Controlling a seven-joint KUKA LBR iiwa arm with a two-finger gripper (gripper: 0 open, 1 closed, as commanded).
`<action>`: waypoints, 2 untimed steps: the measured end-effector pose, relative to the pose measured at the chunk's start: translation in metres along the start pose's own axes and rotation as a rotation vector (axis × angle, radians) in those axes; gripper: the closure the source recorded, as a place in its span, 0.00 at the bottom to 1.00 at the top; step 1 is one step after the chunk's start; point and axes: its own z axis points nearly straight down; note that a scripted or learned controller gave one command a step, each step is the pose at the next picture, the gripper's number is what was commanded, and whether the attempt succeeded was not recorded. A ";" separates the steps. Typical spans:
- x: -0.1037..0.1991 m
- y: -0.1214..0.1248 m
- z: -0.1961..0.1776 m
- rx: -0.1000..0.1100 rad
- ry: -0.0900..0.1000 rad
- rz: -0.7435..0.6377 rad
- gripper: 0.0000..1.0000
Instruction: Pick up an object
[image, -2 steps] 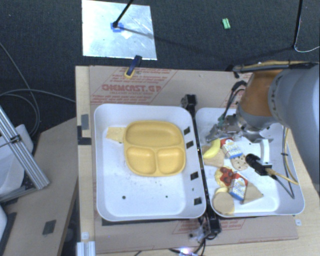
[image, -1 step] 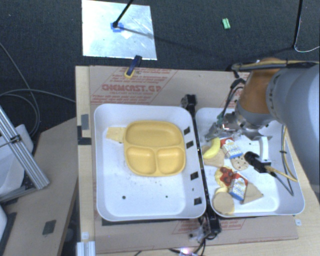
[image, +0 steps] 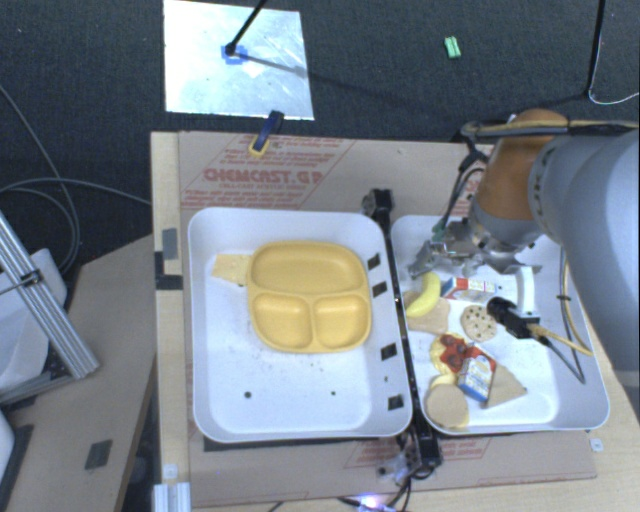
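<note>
Checking in from the remote desk. The arm (image: 580, 190) reaches in over the right bin (image: 585, 400), and the gripper (image: 428, 258) sits low near that bin's far left corner. I honestly can't tell from this angle whether it's wide or narrow, and I see nothing held in it.

The pickable stuff is nearly all in the right bin. A banana (image: 428, 296) lies against the left wall, just beside the gripper on its near side (closest thing to the tool by a good margin). It rests partly on a pale tan slice (image: 432, 320). A small white packet with red and blue print (image: 470, 288) lies just right of the banana, toward the middle of the bin. A cookie (image: 479, 322) with dark chips is near the centre. Toward the near edge there's a red item (image: 452, 352), too small for me to name. A little blue and orange carton (image: 477, 378) lies right next to it, and a tan wedge (image: 508, 388) pokes out beside the carton. A round tan disc (image: 447, 406) lies in the near left corner.

The left bin (image: 300, 425) carries a yellow divided plate (image: 308, 296) around its middle, three compartments, nothing in them. A pale yellow flat piece (image: 230, 268) lies against the plate's far left side. Both bins sit on a cardboard sheet (image: 265, 170) with red lettering.
</note>
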 end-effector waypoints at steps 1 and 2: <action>0.001 -0.002 -0.007 0.007 0.004 0.000 1.00; 0.017 -0.054 -0.102 0.007 0.005 0.002 1.00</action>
